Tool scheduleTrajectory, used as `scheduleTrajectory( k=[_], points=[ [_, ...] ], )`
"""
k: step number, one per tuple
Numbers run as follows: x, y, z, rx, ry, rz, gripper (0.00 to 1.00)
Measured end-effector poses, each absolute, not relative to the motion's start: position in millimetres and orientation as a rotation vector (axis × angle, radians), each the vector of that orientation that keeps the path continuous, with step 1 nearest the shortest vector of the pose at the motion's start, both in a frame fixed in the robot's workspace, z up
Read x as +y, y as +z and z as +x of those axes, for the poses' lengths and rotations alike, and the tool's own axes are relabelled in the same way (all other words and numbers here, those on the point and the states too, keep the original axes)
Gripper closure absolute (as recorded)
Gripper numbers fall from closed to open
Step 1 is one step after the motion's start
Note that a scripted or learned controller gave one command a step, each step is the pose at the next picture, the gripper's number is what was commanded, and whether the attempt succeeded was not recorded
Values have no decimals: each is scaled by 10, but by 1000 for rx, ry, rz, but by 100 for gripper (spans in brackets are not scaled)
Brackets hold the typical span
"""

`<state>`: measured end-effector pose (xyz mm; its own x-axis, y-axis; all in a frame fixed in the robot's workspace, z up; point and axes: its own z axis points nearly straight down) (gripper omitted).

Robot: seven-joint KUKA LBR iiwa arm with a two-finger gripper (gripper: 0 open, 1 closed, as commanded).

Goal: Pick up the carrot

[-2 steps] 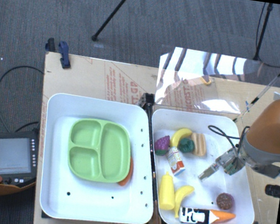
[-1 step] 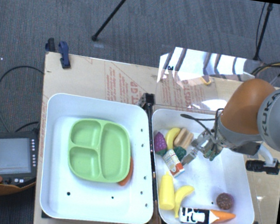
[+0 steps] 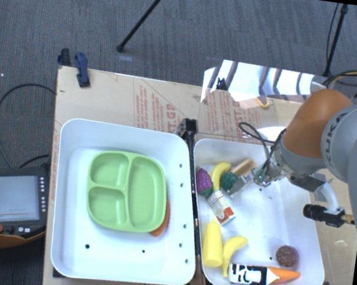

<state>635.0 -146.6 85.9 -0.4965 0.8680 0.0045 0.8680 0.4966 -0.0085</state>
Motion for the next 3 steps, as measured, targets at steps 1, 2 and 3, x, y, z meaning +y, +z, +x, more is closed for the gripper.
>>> scheduleTrajectory(
  k=[1,2,3],
  points=[
    [-2124,1017,5493,-2755,7,-1501,0],
    [-2038,899,4922,-3153,-11,-268,0],
    [-2080,1074,5718,-3129,-5,-350,0]
  ],
)
